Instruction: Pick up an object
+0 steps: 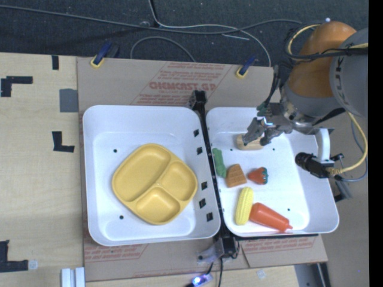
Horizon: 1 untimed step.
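- At the very bottom of the view, a cardboard sheet (179,79) lies on the desk (36,160), and the two white bins sit on it side by side.
- The left bin (96,124) holds a yellow plate (154,184) with three sections. The plate lies flat near the middle of that bin.
- The right bin (317,214) holds the toy food.
- A toy carrot (269,217) lies at about 6 o'clock in the right bin. It is orange and red, and its tip points to 4 o'clock.
- A yellow corn cob (243,205) lies just beside the carrot, on its 9 o'clock side. The two look like they touch.
- Up from the corn is a small orange bread piece (236,176).
- A little red strawberry (258,175) sits just beside the bread, at its 3 o'clock side.
- A green bean (219,162) lies near the bin's left wall, at 10 o'clock from the bread.
- A tan wood block (248,142) lies near the top of the right bin, at about 11 o'clock in it.
- The tool (261,131) is right over the tan block. I cannot tell if it is clenched or let go, or if it grips the block.
- The grey arm with its orange band (320,58) comes in from 2 o'clock.
- Two blue and yellow clamps (102,54) hold the far edge of the cardboard.
- Black cables (179,28) run across the dark floor at 12 o'clock.
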Tool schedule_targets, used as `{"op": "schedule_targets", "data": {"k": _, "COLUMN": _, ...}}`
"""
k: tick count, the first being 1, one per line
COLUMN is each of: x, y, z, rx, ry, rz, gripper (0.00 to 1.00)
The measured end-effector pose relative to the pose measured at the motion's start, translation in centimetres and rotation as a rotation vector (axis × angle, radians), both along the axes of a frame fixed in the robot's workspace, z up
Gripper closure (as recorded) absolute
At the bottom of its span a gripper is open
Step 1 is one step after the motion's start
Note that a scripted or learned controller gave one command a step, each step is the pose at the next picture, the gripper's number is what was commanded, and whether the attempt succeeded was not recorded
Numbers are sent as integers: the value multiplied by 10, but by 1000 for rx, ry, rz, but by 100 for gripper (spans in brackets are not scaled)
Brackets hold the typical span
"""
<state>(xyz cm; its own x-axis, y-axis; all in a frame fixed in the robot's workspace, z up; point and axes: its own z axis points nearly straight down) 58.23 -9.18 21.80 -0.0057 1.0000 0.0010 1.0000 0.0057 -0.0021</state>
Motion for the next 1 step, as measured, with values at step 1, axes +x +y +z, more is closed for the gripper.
{"op": "schedule_targets", "data": {"k": 1, "x": -3, "y": 55, "z": -10, "rx": 0, "ry": 0, "rz": 0, "gripper": 100}}
